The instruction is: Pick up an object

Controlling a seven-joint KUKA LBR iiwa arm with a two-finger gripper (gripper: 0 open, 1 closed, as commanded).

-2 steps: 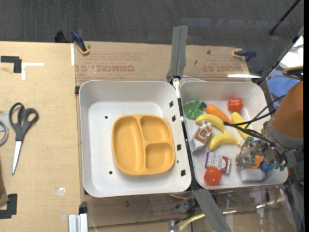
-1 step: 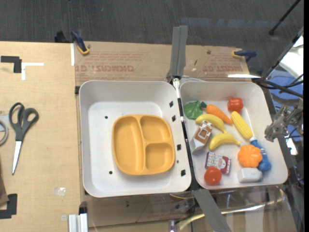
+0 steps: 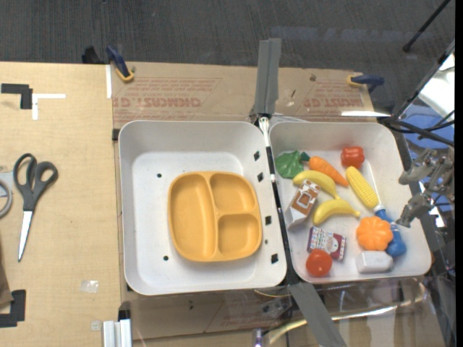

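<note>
pincer (image 3: 418, 194): I see it at the right rim of the right bin (image 3: 394, 139), metal fingers blurred against cables; I cannot tell its opening, and I see nothing between them.
nearest objects: orange pumpkin (image 3: 374, 233) just left of and below the pincer, round and ribbed; blue piece (image 3: 395, 246) touching the pumpkin's right side; white block (image 3: 374, 262) below both.
further left: corn cob (image 3: 362, 185), yellow and bumpy; two smooth bananas (image 3: 317, 181) (image 3: 334, 210); carrot (image 3: 329, 170); red pepper (image 3: 352, 155) up top.
far side from pincer: green leafy piece (image 3: 289, 163), brown carton (image 3: 304, 198), red-and-white packet (image 3: 327, 242), red tomato (image 3: 318, 264).
right bin: shallow white plastic, holds all the toy food.
left bin (image 3: 137, 194): well left of the pincer, holds a yellow three-compartment tray (image 3: 215, 215), smooth, rounded corners.
bench (image 3: 58, 194): light wood, scissors (image 3: 29, 197) at the far left.
</note>
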